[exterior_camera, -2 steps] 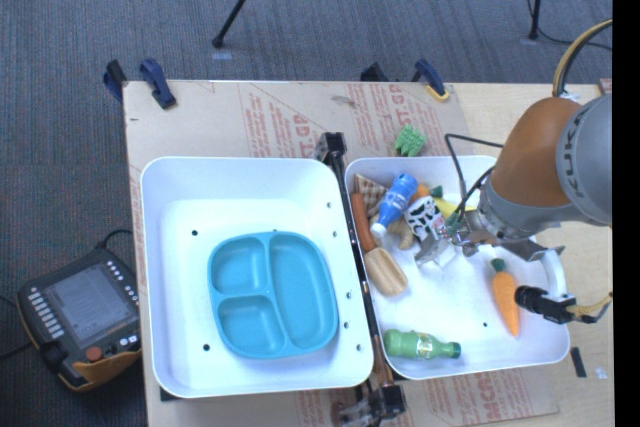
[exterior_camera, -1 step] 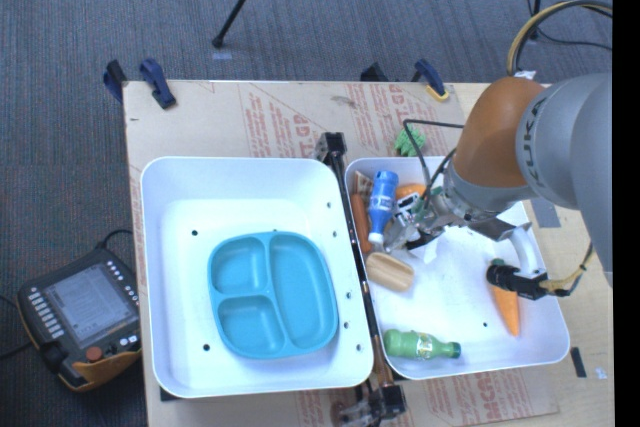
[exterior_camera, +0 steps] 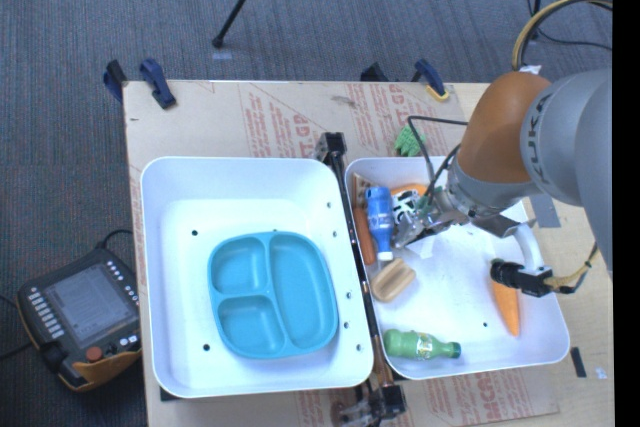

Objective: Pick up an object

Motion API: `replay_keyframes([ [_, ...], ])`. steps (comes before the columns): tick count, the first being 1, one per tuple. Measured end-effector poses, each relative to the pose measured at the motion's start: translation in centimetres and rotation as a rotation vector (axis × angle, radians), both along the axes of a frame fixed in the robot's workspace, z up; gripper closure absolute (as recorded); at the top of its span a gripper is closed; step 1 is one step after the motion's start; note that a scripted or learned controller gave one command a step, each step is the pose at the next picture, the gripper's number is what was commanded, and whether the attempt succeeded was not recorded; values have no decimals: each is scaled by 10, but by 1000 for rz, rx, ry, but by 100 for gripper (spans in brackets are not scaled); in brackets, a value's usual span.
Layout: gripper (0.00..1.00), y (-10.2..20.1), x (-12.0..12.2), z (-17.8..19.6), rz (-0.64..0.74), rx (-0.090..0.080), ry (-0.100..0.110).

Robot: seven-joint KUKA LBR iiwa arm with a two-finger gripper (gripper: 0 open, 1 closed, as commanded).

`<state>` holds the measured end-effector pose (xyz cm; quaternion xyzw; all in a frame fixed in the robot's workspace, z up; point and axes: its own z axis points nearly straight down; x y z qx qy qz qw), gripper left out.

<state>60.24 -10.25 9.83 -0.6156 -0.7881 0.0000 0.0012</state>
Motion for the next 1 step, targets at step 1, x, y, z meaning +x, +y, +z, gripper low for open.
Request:
replay_keyframes([
  [1, 100, 33, 7, 147, -44, -2, -4],
])
